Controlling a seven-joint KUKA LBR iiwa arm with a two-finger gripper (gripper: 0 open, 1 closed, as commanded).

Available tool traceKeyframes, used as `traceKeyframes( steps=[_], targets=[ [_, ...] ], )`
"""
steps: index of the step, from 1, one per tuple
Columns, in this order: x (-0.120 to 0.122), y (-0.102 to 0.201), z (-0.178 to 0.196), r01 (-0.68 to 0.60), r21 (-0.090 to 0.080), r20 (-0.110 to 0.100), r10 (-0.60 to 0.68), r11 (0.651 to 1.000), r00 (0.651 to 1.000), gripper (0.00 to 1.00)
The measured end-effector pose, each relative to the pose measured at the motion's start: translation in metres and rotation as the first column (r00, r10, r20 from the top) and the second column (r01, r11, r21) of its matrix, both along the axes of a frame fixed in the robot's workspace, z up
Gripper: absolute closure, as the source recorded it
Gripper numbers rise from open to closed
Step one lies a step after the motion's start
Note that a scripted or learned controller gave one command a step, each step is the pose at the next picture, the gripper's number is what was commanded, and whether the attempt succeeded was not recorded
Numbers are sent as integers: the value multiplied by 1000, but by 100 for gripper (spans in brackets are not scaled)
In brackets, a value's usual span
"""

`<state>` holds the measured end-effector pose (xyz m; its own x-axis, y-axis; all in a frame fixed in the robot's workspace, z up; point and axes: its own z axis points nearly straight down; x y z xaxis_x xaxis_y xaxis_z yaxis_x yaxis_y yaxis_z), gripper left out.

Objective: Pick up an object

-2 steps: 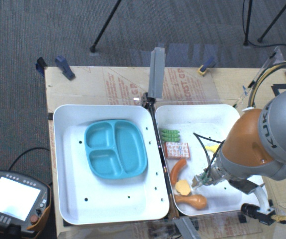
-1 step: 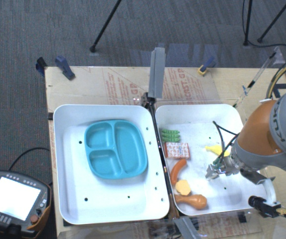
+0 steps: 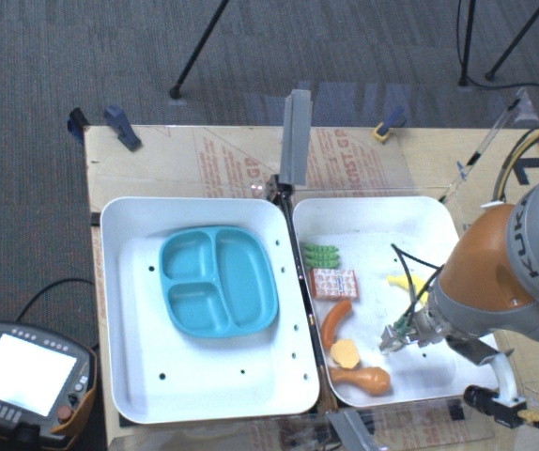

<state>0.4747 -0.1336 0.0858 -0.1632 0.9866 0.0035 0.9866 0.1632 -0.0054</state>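
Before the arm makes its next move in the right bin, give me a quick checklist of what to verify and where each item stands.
1. Gripper over the right bin: ok.
2. Anything between the fingers: cannot tell, too small and blurred.
3. Nearest targets clear of the gripper: ok; the orange sausage, round slice and brown drumstick lie to its left, apart from it.
4. Yellow piece reachable: cannot tell, a black cable crosses it.
5. Green beans and red packet undisturbed by the divider: ok.
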Motion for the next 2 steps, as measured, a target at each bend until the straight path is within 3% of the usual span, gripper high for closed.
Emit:
traceKeyframes(
  steps=[1,2],
  targets=[
    [0,45,0,-47,1,0,47,999,999,100],
    [0,45,0,-47,0,0,47,999,999,0]
  ],
)
